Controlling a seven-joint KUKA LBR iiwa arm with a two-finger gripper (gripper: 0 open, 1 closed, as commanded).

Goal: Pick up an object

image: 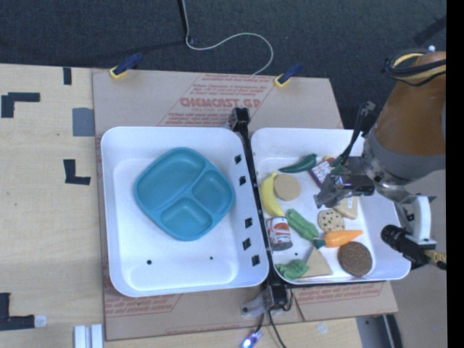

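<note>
My tool point(335, 188), its grip state impossible to tell, hangs low in the right bin point(377, 268) just above a chocolate-chip cookie point(330, 219), with the carrot point(342, 236), banana point(270, 196) and round brown patty point(355, 258) nearby, while the blue divided plate point(184, 193) lies in the left bin point(119, 216).

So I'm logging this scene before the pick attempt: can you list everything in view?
Divided plate: 1, blue, left bin.
Banana: 1, yellow, right bin's left side.
Round cracker: 1, tan, beside banana.
Pepper: 1, dark green, right bin top.
Can: 1, red-white, by divider.
Carrot: 1, orange, right bin.
Cookie: 1, brown, lower right.
Bins: 2, white, side by side.
Clamps: 2, blue-yellow, cardboard top.
Gripper: 1, dark, over right bin.
</note>
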